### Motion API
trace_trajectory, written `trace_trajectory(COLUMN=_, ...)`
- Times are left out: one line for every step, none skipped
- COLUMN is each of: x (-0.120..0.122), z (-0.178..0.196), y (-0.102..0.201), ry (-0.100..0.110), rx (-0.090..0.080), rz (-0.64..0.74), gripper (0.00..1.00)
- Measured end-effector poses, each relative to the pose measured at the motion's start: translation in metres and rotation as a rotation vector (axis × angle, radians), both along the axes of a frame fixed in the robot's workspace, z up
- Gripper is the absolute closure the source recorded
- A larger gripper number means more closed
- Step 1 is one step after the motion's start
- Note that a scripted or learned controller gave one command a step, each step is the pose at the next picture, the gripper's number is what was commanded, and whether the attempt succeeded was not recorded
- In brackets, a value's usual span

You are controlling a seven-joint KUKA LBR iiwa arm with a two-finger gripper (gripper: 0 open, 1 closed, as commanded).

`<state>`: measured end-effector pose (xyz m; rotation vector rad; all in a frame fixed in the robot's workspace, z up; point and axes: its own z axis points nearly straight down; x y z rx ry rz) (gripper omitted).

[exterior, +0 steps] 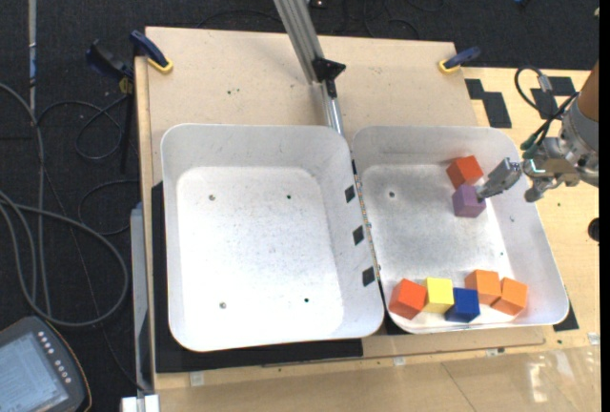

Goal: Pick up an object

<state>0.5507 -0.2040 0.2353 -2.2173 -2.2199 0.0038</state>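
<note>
Take the right bin [534,238] as your landmark; everything loose on the bench lies inside it. Near its far right corner you have an orange block [464,170], and just beside it on the near side, a purple block [467,201]. Both are roughly cubic, so neither gives you a true long axis. The orange one sits turned so that a corner faces the bin's near wall; the purple one is skewed a little against the bin's edges.

The gripper [499,179] comes in over the right bin's right rim, its grey fingers [496,181] slanting down toward the purple block. The tip lies against or just over that block's upper right edge; you cannot tell from this angle whether they touch. You also cannot tell whether the jaws are apart or together, and no block is visibly between them.

Along the right bin's near wall you see a row of five: a red-orange block [409,298] toward the divider, a yellow block [438,292] touching it, a blue block [464,304], then two orange blocks [499,290] toward the near right corner, crowded together.

The left bin [191,210] sits beside the right bin, their rims meeting at the centre.
</note>
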Motion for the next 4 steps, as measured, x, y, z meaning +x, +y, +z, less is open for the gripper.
trace_trajectory(x=0.001, z=0.002, y=0.000, ry=-0.005, rx=-0.001, rz=0.001, gripper=0.00)
trace_trajectory(x=-0.002, z=-0.055, y=0.010, ry=0.001, rx=0.001, rz=-0.001, gripper=0.00)
trace_trajectory(x=-0.006, z=-0.115, y=0.002, ry=0.001, rx=0.000, rz=-0.003, gripper=0.00)
trace_trajectory(x=-0.006, z=-0.141, y=0.003, ry=-0.003, rx=-0.001, rz=-0.002, gripper=0.00)
